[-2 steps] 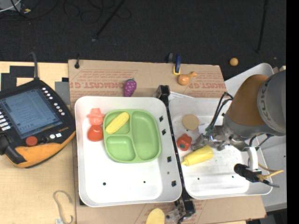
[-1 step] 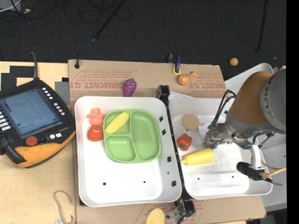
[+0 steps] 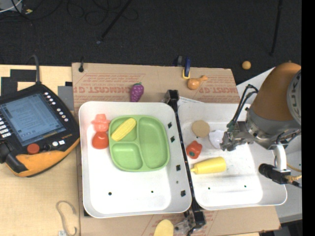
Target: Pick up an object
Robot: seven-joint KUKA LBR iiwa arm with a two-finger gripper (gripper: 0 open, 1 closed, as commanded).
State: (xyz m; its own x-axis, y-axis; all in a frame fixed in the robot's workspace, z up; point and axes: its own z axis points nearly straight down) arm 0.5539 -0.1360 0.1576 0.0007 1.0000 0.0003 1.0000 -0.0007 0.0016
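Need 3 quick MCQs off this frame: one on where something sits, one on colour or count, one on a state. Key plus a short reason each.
1. Where does the corn cob lie?
A. on the green divided plate
B. in the right bin
C. on the cardboard

2. What colour is the bottle lying in the right bin?
A. purple
B. yellow
C. green

3. How does the bottle rest?
A. standing upright
B. lying on its side
C. hanging from the gripper

Key: 1 A, the cob sits in a compartment of the green divided plate in the left bin. 2 B, it is yellow throughout. 3 B, it lies flat on the bin floor, apart from the gripper.
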